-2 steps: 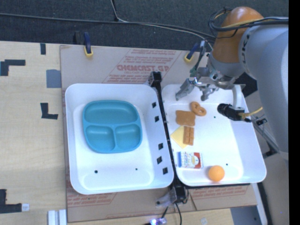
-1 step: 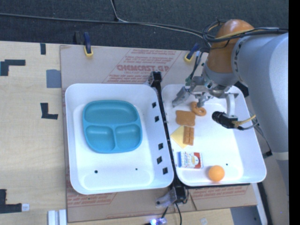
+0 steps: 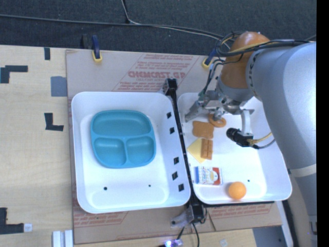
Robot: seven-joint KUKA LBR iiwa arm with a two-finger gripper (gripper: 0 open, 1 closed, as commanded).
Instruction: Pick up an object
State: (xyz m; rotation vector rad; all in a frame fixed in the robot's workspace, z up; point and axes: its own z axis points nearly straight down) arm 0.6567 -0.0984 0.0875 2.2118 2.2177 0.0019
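The right bin (image 3: 267, 174) holds several food items. A brown square cracker (image 3: 202, 130) lies near its back left, with a small round brown piece (image 3: 218, 121) just beside it. A yellow wedge (image 3: 195, 149) and a tan strip (image 3: 206, 148) sit in front of the cracker. Nearer the front lie a small red, white and blue carton (image 3: 207, 176) and an orange ball (image 3: 237, 190). My gripper (image 3: 212, 110) hangs low over the bin's back left, right above the cracker and the round piece. I see nothing clearly held in it.
The left bin (image 3: 85, 179) holds a blue divided tray (image 3: 123, 138). A black divider with clips (image 3: 177, 138) runs between the bins. The grey arm (image 3: 288, 86) covers the right bin's back right. A black cable (image 3: 241, 137) hangs from the wrist over the bin.
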